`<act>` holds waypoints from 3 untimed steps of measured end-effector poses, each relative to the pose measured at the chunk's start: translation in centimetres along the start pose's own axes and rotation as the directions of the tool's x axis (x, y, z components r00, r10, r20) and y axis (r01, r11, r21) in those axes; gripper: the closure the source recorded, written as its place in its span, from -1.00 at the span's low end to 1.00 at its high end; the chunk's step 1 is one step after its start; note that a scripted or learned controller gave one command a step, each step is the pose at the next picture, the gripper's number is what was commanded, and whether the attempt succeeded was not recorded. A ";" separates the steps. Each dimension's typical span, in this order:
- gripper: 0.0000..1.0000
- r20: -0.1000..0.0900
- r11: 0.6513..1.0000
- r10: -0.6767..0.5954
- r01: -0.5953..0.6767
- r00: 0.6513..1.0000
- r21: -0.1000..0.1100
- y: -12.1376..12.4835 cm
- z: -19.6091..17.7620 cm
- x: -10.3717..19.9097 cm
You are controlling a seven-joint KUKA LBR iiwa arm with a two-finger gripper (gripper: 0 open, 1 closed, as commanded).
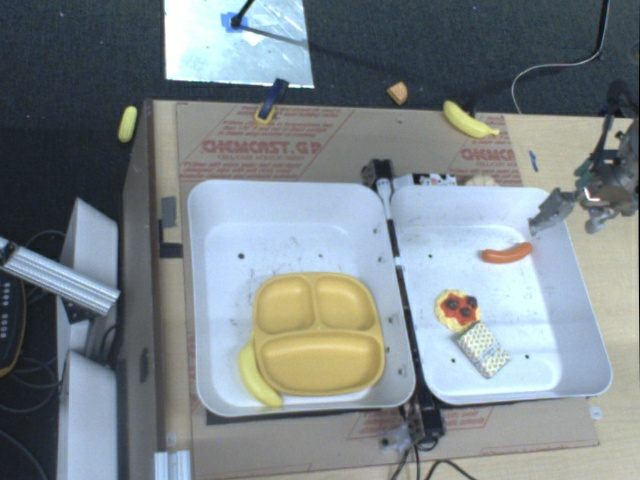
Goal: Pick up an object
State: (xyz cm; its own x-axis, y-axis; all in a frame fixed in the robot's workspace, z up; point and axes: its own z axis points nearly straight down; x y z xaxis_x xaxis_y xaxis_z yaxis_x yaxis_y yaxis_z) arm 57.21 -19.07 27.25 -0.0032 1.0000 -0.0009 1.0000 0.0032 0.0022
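The right bin [560, 368] holds an orange sausage [506, 254], a small pizza slice toy [459, 309] and a patterned box [481, 350]. In the left bin [290, 208] a yellow divided plate [318, 333] lies with a banana [257, 378] against its left edge. My gripper [573, 216] hangs over the right bin's far right rim, up and to the right of the sausage. It is open, its two fingers spread with nothing between them.
A second banana [468, 120] lies on the cardboard behind the right bin. A small orange piece [398, 93] and a yellow object [127, 123] lie off the bench on the dark floor. A black divider [393, 248] runs between the bins.
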 end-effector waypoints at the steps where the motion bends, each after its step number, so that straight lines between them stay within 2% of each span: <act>1: -1.00 -0.002 1.000 -0.001 0.001 1.000 0.003 -2.5 7.7 8.1; 2: -1.00 -0.001 1.000 0.002 -0.002 1.000 0.001 -3.9 18.8 9.1; 3: 1.00 -0.001 1.000 0.002 -0.002 1.000 -0.001 -3.8 17.8 9.1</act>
